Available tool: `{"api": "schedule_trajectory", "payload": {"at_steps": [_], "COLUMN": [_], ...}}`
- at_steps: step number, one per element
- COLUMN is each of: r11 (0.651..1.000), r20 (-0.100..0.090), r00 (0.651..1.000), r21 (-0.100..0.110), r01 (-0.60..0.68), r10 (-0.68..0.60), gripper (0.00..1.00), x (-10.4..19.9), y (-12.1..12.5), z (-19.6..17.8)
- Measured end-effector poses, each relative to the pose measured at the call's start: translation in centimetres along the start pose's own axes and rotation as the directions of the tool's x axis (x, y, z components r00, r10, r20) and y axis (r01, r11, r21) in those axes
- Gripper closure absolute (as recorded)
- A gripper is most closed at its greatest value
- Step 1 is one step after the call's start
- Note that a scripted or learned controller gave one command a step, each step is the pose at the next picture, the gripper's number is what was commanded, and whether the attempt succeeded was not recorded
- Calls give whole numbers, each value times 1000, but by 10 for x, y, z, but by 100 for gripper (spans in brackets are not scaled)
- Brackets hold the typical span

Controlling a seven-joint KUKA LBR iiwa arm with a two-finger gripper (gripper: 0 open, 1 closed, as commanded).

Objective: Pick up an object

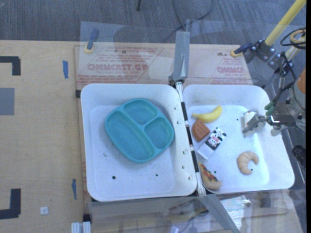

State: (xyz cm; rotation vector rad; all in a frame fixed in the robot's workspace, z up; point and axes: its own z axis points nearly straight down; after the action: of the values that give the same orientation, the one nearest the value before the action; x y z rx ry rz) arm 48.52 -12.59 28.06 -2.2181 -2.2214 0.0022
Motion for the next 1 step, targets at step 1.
{"api": "schedule_trajectory", "payload": {"at_steps": [1], "r11": [1000], "r20": [1], "r00": [1000], "r21": [-2], "r01": [26], "r10": [-26], "gripper": [0], "x": [-46], "y": [-6], "z": [137]}}
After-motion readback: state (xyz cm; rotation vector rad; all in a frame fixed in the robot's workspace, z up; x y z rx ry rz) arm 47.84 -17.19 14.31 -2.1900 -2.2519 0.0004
